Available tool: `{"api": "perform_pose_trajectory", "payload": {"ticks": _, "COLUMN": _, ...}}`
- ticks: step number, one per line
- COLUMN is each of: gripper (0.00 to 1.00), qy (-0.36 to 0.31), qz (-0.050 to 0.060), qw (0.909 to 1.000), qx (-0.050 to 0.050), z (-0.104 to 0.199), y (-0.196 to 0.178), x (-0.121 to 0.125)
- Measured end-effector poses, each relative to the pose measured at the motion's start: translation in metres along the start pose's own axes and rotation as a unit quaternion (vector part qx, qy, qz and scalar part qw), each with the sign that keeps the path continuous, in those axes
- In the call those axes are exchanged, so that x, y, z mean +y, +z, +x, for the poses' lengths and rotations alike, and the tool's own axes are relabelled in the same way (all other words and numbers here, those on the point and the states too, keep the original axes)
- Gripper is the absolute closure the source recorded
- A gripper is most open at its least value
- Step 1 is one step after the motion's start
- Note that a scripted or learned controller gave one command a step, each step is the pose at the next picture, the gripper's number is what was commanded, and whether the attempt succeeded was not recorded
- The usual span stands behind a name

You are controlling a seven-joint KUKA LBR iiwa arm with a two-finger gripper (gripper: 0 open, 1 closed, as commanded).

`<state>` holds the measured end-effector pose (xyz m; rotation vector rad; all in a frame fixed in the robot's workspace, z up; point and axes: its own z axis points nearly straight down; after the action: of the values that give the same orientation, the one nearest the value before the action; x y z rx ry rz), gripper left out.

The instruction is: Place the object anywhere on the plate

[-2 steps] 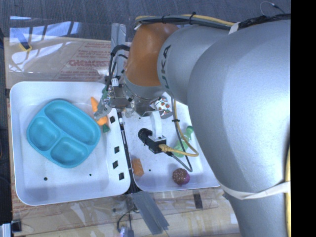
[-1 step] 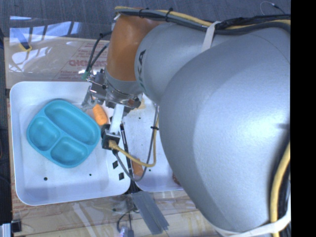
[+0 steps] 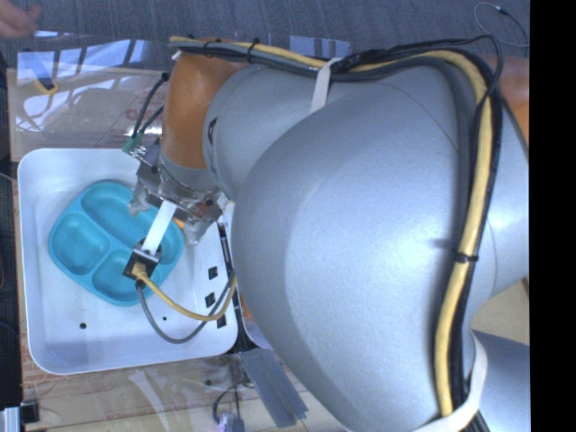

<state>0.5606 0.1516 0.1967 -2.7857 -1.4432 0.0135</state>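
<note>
One plate (image 3: 99,241): blue, smooth and glossy, rounded in outline, moulded into three shallow compartments. It lies flat in one white bin (image 3: 40,241), a shallow tray with rounded corners and a sheen. My claw (image 3: 171,196) hangs over the plate's right edge, below my arm (image 3: 360,241), a smooth grey rounded shell. Whether the claw is clenched or released I cannot tell, nor where the object lies.
</note>
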Motion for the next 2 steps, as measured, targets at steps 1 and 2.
{"api": "perform_pose_trajectory", "payload": {"ticks": 1, "gripper": 0.00, "qy": 0.052, "qz": -0.001, "qw": 0.9987, "qx": 0.000, "z": 0.071, "y": 0.097, "x": 0.027}}
{"api": "perform_pose_trajectory", "payload": {"ticks": 2, "gripper": 1.00, "qy": 0.046, "qz": 0.001, "qw": 0.9989, "qx": -0.001, "z": 0.073, "y": 0.086, "x": 0.025}}
